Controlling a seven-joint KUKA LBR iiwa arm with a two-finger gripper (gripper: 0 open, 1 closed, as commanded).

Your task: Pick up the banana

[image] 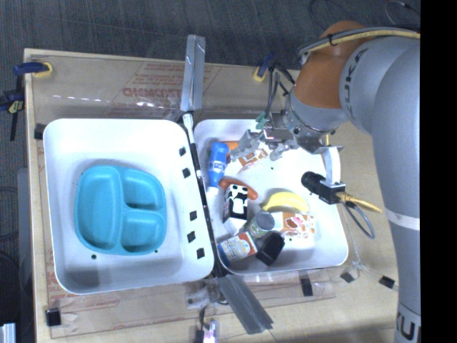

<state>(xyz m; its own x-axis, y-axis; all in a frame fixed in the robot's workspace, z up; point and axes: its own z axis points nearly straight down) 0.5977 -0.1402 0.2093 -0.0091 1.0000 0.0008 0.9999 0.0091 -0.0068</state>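
The surface (107, 77) carries two white bins side by side. The arm (378, 84) enters from the right of the frame. The left bin (57, 191) holds a blue divided tray (121, 207). The right bin (335, 241) holds mixed items. The banana (285, 201) lies at lower centre of the right bin, just beside a small can (261, 222). The hand (268, 143) sits above the upper part of the right bin, apart from the banana; its opening cannot be determined.
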